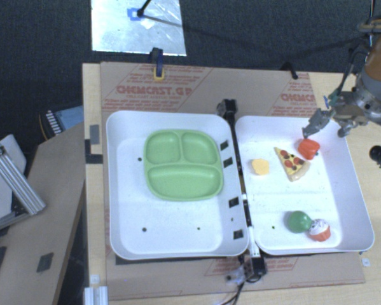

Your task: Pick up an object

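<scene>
My gripper (330,127) hangs over the far right part of the right bin (349,189), open, with nothing between its fingers. Its left finger (314,124) is just above a small red toy (309,149). Beside that toy lies a pizza slice (292,163), and a yellow piece (260,167) sits further left. Near the bin's front lie a green ball (297,221) and a red-and-white cupcake (319,230), touching each other.
The left bin (123,221) holds a green divided plate (182,165). A black-clipped divider (236,170) runs between the bins. A silver sheet (138,16) lies beyond the bench, and an aluminium frame (9,176) stands at the left.
</scene>
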`<action>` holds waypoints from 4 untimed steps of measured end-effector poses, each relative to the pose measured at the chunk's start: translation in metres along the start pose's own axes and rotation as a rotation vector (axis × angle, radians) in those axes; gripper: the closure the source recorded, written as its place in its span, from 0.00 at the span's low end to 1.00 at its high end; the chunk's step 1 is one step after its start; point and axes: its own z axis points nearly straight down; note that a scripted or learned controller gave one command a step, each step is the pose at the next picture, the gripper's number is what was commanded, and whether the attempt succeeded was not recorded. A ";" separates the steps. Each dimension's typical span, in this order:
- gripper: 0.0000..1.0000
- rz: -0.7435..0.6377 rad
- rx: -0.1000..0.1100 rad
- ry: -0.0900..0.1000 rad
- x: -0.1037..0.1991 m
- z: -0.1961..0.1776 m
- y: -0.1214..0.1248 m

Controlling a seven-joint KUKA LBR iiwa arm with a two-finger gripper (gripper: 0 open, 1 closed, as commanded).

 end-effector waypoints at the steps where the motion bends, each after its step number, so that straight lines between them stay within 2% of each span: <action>1: 0.00 -0.002 -0.011 -0.002 0.000 -0.007 0.002; 4: 0.00 -0.001 -0.010 -0.002 0.008 0.121 -0.001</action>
